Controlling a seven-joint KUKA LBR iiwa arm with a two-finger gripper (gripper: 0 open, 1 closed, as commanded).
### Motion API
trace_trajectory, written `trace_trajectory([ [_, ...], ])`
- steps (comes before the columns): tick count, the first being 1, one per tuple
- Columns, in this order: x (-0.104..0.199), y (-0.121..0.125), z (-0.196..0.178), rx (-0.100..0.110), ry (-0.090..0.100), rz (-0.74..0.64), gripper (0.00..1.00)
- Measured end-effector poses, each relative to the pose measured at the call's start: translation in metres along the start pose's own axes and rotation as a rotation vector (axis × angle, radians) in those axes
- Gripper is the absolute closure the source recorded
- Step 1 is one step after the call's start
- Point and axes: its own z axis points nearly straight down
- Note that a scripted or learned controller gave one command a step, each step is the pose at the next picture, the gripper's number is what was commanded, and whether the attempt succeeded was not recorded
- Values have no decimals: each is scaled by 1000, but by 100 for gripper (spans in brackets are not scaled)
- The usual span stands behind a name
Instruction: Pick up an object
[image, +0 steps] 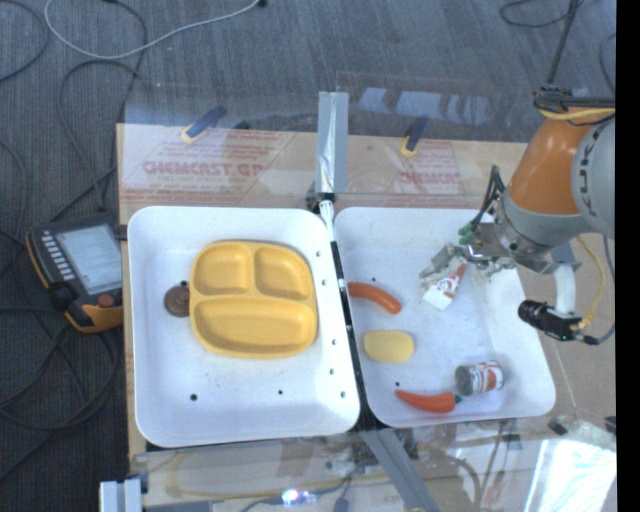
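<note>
One small white packet (443, 288) with a red end lies just under my gripper (462, 256), near the upper middle of the right bin (520, 395). Whether it is pinched in my grip or merely lies on the floor below me I cannot tell: my metal parts and the packet's pale wrapper run together at this slant, and I cannot tell how wide I stand either. I would judge that I am over it because it lies apart from the other things and gives me room to come straight down.

Further out in the same bin, an orange sausage-shaped piece (374, 296) lies near the left wall, a pale yellow lump (388, 346) sits below it, and along the near edge a red chili pepper (428, 401) lies just beside a small can (481, 378) tipped on its side. Those two crowd each other and the wall, so I think they would be harder to take cleanly.

My arm (560, 185) comes in over the bin's far right corner, the orange band above the wrist.

Across the divider, the left bin (160, 400) holds a yellow divided plate (254, 298), lying flat, with a small brown round thing (178, 299) touching its left edge. Flat and wide, that plate looks a poor fit for me.
</note>
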Motion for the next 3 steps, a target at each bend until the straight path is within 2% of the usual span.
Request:
trace_trajectory([
  [1,-21,14,66,-3,2,-93,0],
  [2,-21,14,56,0,4,-92,100],
  [3,29,77,-25,5,-1,-89,100],
])
